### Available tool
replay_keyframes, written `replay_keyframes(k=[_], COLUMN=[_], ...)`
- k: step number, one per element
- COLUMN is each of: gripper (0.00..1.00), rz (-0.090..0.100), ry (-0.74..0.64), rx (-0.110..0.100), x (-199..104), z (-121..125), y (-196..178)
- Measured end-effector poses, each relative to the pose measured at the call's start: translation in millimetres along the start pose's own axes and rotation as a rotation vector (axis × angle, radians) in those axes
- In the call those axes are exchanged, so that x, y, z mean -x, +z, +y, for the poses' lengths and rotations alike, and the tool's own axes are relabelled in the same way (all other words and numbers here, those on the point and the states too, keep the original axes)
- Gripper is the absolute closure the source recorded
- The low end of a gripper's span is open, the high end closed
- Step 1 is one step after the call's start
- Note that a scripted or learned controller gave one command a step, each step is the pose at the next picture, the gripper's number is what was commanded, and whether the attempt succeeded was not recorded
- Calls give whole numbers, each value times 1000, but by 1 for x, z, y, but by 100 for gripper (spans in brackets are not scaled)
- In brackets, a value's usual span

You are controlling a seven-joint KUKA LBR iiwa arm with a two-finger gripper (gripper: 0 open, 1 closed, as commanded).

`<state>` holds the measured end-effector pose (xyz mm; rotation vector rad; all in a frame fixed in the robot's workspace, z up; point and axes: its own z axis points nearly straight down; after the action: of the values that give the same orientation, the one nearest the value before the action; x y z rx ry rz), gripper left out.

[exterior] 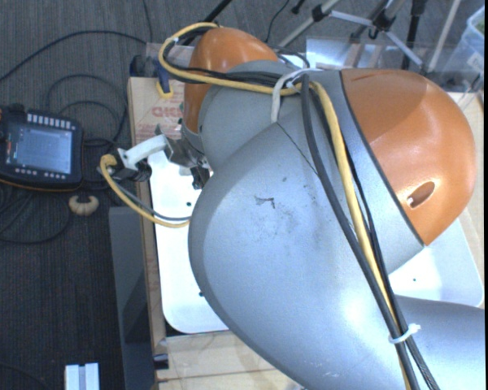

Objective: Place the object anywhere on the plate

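One teach pendant (pixel 32 149) lies on the floor well left of the jaws, likely parked clear of the work area. White bin (pixel 175 250) sits just under the wrist end, where the jaws should be, so within reach for placing. Arm (pixel 309 218) reaches in from the right and covers most of the surface. Object and plate are hidden beneath it, position undetermined. Jaws: open or closed, cannot tell; contents, cannot tell.
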<state>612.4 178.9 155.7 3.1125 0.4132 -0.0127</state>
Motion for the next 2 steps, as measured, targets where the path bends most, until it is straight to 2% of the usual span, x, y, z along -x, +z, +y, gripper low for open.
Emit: replay_keyframes(k=[1, 2], gripper=[0, 0], rz=[-2, 1], ry=[-412, -10], rx=[4, 2], x=[38, 9], z=[24, -57], y=[-79, -52])
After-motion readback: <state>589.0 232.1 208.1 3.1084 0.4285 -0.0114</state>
